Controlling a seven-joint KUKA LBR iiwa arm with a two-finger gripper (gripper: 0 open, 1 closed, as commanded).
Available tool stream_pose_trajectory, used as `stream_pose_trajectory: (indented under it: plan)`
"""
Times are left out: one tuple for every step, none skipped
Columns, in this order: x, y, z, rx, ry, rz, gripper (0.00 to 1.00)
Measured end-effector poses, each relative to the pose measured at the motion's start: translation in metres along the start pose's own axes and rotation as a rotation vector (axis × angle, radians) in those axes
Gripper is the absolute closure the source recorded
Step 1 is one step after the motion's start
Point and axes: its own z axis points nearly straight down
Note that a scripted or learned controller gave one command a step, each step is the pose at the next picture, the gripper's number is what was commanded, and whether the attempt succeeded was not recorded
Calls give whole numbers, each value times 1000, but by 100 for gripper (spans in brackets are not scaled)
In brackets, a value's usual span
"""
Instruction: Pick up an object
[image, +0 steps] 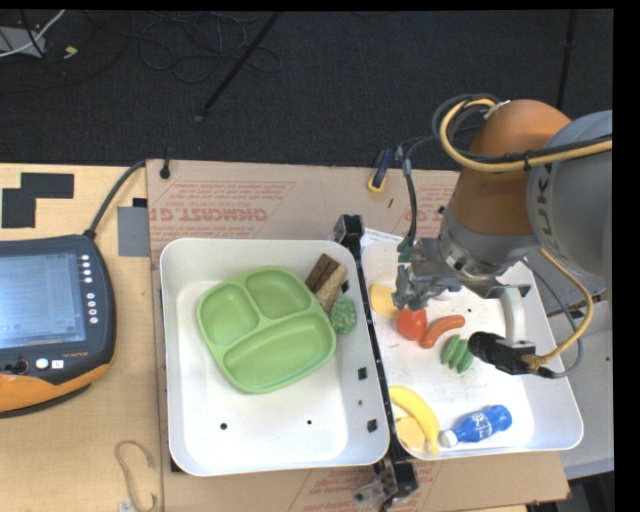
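Right bin (560, 425), near to far. Nearest the viewer, a blue bottle (480, 424) lies with its long axis left-right, white cap leftward, beside a banana (418, 415) at the bin's near-left edge. Open white floor lies between them and the hand (412, 296). Just under the hand sit a red tomato (411, 323) and an orange sausage (441, 329), angled up-right. The hand's opening cannot be told; nothing visibly held.

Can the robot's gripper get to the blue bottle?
Probably yes. The blue bottle lies in the open in the right bin, with nothing on top of it. The gripper is in the same bin, above the red tomato.
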Motion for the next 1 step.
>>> stream_pose_trajectory:
  plan:
    - [48, 28, -4, 0, 0, -1, 100]
